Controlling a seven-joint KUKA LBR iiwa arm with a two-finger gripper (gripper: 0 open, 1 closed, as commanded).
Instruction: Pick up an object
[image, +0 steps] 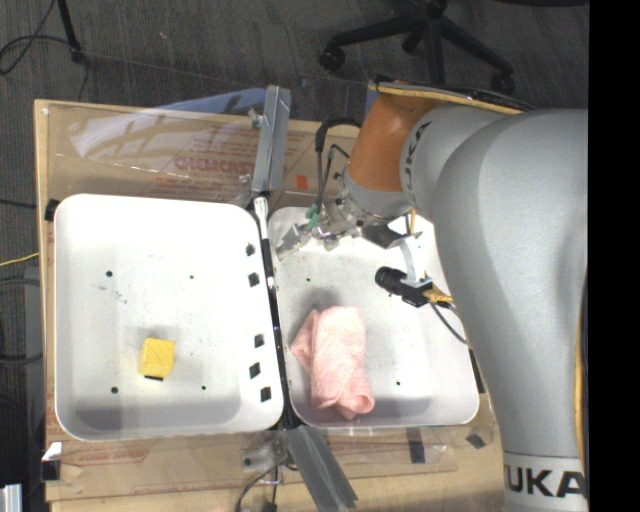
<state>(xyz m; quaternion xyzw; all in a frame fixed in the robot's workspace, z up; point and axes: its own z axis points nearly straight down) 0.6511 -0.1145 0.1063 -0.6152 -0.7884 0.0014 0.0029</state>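
Arm comes in from the right w/ the gripper (318, 228) low over the far end of the right bin (455, 400), near the divider btwn the two bins. The wrist hardware is a clutter of metal & cable from this angle, so can't tell if the fingers are spread or pressed together, and nothing is visibly pinched btwn them. Candidate objs: a pink cloth (335, 360), bunched and folded, lying in the near half of the right bin, close to the divider side; a small yellow block (157, 358) in the left bin (100, 215), toward its near-left part, well apart from the arm. The cloth is the nearer of the two but apart from the gripper — bare white floor shows btwn them. A black cable end (402, 285) hangs off the wrist above the bin floor, beside the cloth's far-right side, not touching it. Progress, as I read it: early. Nothing lifted, both objs resting flat on bin floors, no contact w/ either. Left to do: pick a target (cloth looks likeliest given reach), move over it, descend, close on it, raise it clear. Cloth is soft & lumpy, so a grasp on the thick fold prob holds better than one on a thin edge.
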